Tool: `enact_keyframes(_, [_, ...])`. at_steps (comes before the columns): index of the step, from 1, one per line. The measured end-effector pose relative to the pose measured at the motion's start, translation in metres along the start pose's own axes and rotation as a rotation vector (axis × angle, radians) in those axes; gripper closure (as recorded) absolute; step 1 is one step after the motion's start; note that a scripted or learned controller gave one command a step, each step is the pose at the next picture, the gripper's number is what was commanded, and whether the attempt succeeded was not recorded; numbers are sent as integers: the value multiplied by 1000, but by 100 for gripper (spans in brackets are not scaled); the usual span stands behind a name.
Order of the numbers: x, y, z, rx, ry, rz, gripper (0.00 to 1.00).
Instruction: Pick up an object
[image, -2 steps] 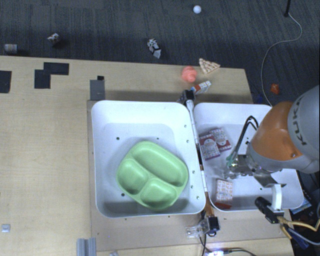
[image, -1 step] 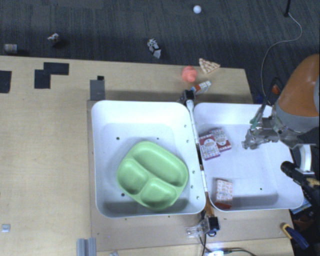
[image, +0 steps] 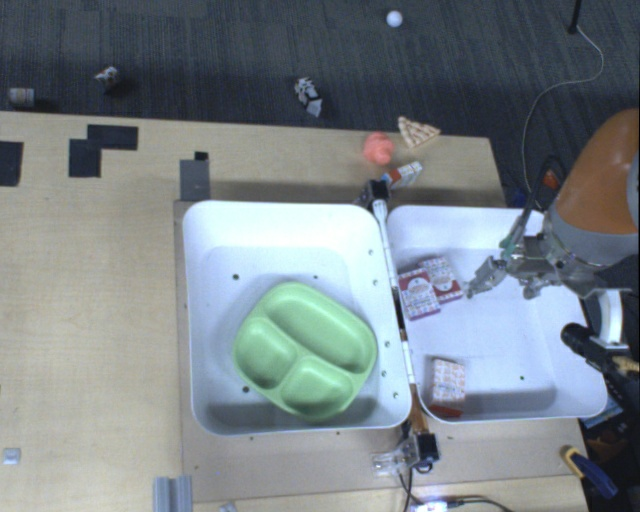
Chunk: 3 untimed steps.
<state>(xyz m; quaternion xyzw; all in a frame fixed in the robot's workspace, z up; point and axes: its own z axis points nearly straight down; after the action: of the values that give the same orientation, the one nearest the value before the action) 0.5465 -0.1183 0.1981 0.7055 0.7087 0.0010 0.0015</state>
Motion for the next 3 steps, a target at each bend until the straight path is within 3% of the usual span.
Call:
enact_keyframes(1, [19,-23,92,4,2,2,0])
enact_keyframes(2, [32,-46,110,-9,-3,4,0])
enact_keyframes(3, [33,-44,99,-15,-3,2,100])
